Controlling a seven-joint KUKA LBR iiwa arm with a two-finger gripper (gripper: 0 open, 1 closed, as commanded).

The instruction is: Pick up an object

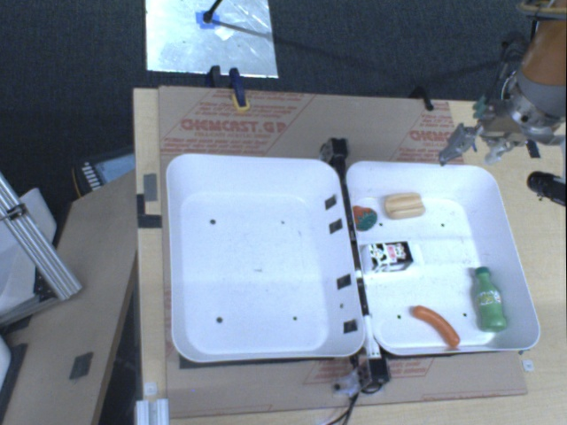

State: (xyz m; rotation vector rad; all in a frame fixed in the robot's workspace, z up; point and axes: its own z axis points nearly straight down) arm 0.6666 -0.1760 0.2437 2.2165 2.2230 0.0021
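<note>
White right bin holds a bun, lengthwise left-right, nearest the gripper, which hovers open and empty beyond the bin's far rim.

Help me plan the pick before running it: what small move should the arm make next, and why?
Probably bring the hand forward over the right bin toward the bread roll. The hand hangs outside the bin's far rim with nothing between its fingers, and the roll looks nearest and lies apart from the other items.
</note>
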